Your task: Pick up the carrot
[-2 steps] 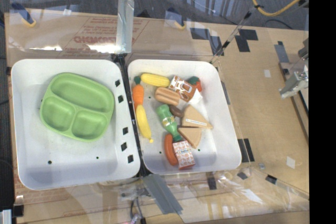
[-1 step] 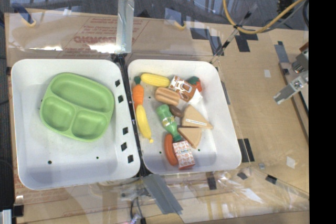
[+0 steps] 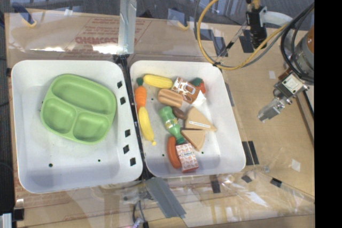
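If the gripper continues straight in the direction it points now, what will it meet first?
The gripper points down-left, outside the right bin. It would probably meet the bare bench first, or that bin's right wall; depth is unclear.

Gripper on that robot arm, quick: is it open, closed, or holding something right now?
Gripper: cannot be told whether open or closed; it hangs over the bench right of the bins, apart from the carrot.

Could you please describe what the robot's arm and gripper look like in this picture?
At the view's right edge, a grey arm with an orange patch and dark cables looping around it. Its gripper is a small pale metal head with grey fingers.
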Controlling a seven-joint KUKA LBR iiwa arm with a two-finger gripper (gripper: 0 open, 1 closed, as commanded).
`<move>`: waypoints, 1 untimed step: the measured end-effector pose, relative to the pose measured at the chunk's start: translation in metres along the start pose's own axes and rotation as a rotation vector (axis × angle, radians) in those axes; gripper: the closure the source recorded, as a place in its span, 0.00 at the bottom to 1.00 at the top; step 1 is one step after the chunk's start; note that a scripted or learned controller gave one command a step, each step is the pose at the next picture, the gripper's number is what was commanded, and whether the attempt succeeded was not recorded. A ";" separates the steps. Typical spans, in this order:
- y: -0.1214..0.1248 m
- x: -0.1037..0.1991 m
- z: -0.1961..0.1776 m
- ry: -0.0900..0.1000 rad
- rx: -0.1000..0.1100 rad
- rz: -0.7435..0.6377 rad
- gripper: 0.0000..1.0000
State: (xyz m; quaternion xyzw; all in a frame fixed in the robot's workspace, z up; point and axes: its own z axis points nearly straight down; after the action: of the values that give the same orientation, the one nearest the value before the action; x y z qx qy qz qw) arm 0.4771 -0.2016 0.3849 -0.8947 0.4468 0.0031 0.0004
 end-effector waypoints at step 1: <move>-0.002 0.003 -0.104 0.016 0.007 -0.184 1.00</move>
State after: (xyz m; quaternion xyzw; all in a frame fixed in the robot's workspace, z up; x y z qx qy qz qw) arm 0.4807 -0.2030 0.4886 -0.9319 0.3628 -0.0055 0.0002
